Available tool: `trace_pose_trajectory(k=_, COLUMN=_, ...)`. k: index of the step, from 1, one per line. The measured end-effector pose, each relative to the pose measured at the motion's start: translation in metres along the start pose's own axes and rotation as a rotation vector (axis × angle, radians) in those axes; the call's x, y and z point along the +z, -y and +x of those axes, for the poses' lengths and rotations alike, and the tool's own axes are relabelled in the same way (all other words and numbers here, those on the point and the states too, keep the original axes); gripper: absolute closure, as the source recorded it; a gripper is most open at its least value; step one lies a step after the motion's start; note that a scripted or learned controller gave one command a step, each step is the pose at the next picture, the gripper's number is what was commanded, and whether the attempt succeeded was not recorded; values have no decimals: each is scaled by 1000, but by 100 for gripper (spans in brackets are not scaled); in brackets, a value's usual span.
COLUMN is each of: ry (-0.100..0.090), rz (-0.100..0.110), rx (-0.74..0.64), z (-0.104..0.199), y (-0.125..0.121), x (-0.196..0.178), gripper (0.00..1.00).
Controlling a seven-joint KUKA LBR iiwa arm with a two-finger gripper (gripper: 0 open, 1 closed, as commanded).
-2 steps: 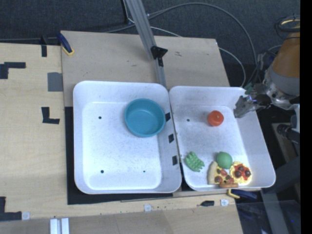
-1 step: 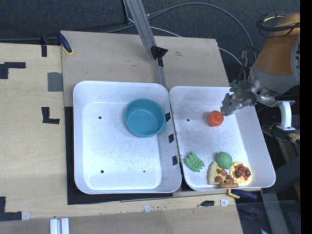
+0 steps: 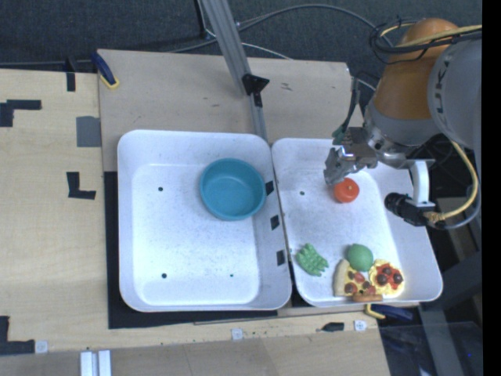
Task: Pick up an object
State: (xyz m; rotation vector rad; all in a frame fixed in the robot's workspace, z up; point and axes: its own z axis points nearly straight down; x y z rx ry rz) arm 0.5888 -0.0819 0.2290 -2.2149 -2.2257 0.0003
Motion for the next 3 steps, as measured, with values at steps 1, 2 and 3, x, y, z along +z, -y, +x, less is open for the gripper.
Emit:
trace_pose_trajectory(k=1, ry=0, rz=0, rx=0, z=49, y=-14, x=10, gripper=100)
trace_pose_trajectory(k=2, ry=0, rz=0, rx=0, z=106, y=-33, x=11, gripper=100)
trace_pose_trajectory(k=3, ry=0, rz=-1, rx=0, z=159, y=-37, x=-2, gripper=100)
